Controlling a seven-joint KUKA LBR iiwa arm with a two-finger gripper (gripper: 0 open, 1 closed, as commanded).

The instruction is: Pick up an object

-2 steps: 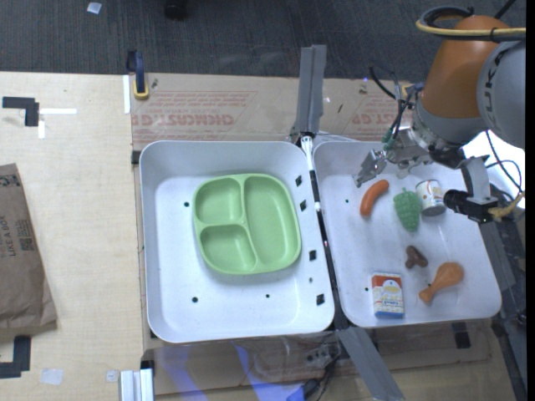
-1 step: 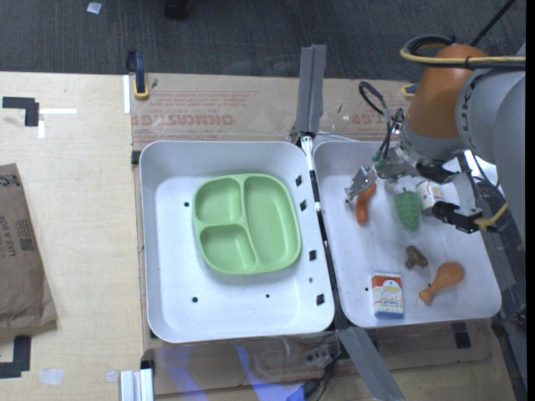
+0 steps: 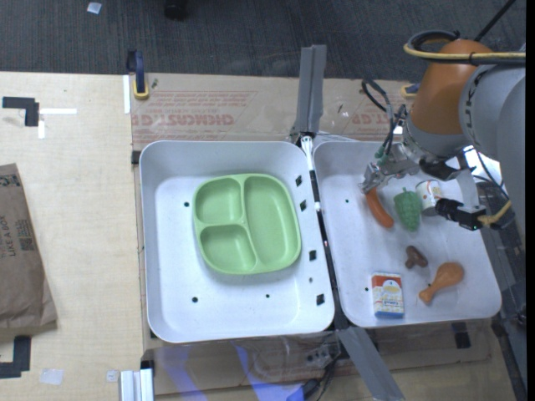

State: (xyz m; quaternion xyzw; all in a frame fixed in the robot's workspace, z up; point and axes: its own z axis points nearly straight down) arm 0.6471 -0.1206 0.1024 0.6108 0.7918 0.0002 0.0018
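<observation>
You are looking at a robotics lab or test cell, not a home. The pale wooden bench (image 3: 67, 140) carries two shallow white bins (image 3: 159, 249) fixed side by side, with a metal divider bar (image 3: 311, 90) between them. A grey industrial arm with an orange band (image 3: 443, 90) and loose cables (image 3: 435, 44) reaches in from the right. Toy food props lie in the right bin, tape marks (image 3: 23, 109) dot the bench, and dark carpet (image 3: 251, 15) lies beyond
</observation>
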